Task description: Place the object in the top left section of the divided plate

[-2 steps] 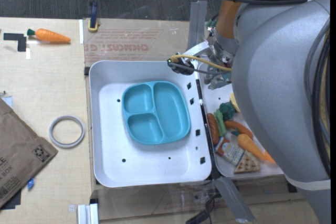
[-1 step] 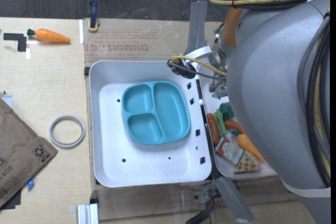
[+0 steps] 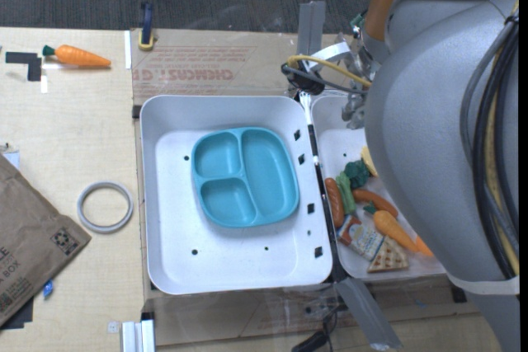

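The arm [image 3: 445,119] fills the right side of the view and hangs over the right bin [image 3: 330,146]. Its bulk hides the claw, so I cannot tell whether the claw is spread, pressed together or pinching anything; it probably sits somewhere under the wrist, above the far end of that bin.

The toys lie heaped at the bin's near end, toward the camera from where the claw seems to be: a sausage [image 3: 333,200], a broccoli [image 3: 356,174], a carrot [image 3: 398,232], a cracker [image 3: 388,260] and a small packet [image 3: 364,240]. Which of them is the object to move is not clear. The sausage and carrot both run long, roughly along the bin's length, the carrot slanting a little outward.

The plate [image 3: 245,176] rests in the left bin [image 3: 165,202], well off to the claw's left, across the wall between the bins. Its top left section [image 3: 215,156] is the smaller pocket farthest from the arm, so any carry must cross the whole plate.
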You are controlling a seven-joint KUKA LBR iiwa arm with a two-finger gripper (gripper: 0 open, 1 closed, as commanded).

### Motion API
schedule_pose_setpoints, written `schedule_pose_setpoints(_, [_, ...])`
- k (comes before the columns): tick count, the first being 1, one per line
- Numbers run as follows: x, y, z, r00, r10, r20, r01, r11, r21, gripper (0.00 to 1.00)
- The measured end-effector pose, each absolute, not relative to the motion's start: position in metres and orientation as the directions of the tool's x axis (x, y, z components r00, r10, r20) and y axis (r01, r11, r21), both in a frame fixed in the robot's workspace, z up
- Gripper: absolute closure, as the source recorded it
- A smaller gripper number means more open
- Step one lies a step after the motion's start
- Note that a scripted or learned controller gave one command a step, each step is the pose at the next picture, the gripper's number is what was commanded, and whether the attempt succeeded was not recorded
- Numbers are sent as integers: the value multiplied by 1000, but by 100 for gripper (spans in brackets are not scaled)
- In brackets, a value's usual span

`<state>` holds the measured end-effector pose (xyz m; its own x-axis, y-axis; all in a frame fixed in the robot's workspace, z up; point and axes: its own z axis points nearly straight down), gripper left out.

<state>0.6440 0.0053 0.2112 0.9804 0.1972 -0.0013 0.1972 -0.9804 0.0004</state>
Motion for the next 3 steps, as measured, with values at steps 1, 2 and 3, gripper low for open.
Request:
schedule_pose_setpoints(1, [573,-24,190,979,202,-7,202,-979,0,100])
schedule_pose_setpoints(2, [634,-61,238,979,206,-4,206,-979,1,100])
schedule_pose_setpoints(3, [533,-116,218,980,199,-6,199,-980,-1,100])
